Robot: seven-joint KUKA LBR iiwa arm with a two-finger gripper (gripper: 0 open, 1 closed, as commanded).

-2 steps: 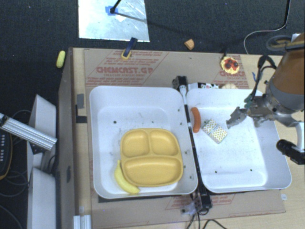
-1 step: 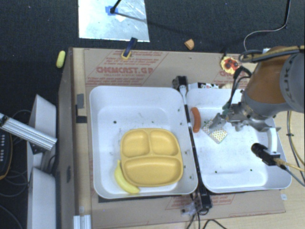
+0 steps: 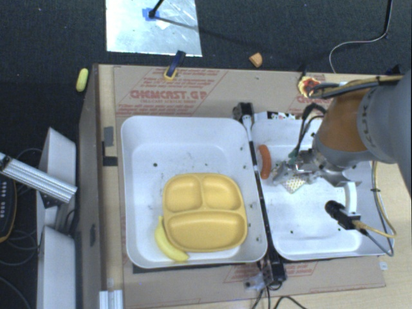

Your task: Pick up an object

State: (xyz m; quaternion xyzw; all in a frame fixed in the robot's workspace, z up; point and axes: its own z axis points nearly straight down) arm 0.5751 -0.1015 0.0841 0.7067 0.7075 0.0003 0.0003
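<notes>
You see the hot dog toy (image 3: 264,162), an orange-red sausage shape, lying in the right bin (image 3: 315,246) against its left wall, near the far corner. Its long axis runs front to back along that wall, one end toward the far rim, the other toward you. The gripper (image 3: 291,179) hangs just beside it, over a small patterned object (image 3: 295,185); you cannot tell its state from this angle.

The left bin (image 3: 138,172) holds a yellow divided tray (image 3: 205,211) with a banana (image 3: 168,244) tucked at its near-left edge. Both bins rest on a brown cardboard sheet (image 3: 174,92) covering the desk, printed in red "CHEMCAST GP"; smaller print below is unreadable. Beyond lies dark carpet (image 3: 45,37), with a foil-like square (image 3: 153,18), a yellow object (image 3: 82,79) and a small tan piece (image 3: 256,59).
</notes>
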